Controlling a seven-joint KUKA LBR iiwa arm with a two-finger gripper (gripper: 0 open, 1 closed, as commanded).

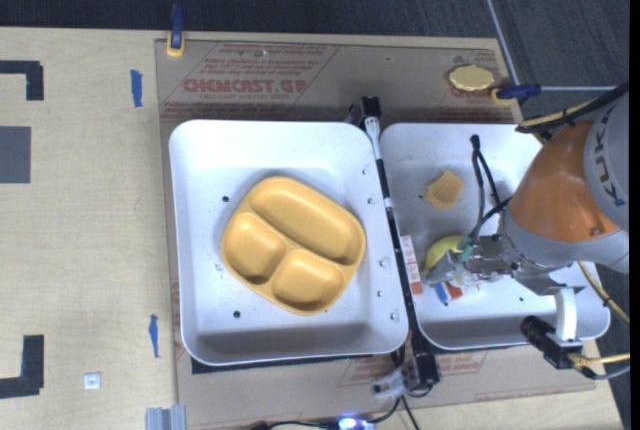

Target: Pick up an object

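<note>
The right bin (500, 323) holds a tan block (444, 188) near its middle and a yellow banana-like piece (440, 251) by its left wall. A small red and blue item (447, 291) lies just below the yellow piece. My gripper (468, 263) is low in the right bin, right beside the yellow piece, with the orange-banded wrist (560, 193) above it. Its fingertips are buried among the parts and cables.
The left bin (200, 158) carries a large yellow three-compartment tray (292, 243). A black divider (385, 193) runs between the bins. A tan disc (471, 78) sits on the bench behind the right bin. Black cables (483, 178) hang over the right bin.
</note>
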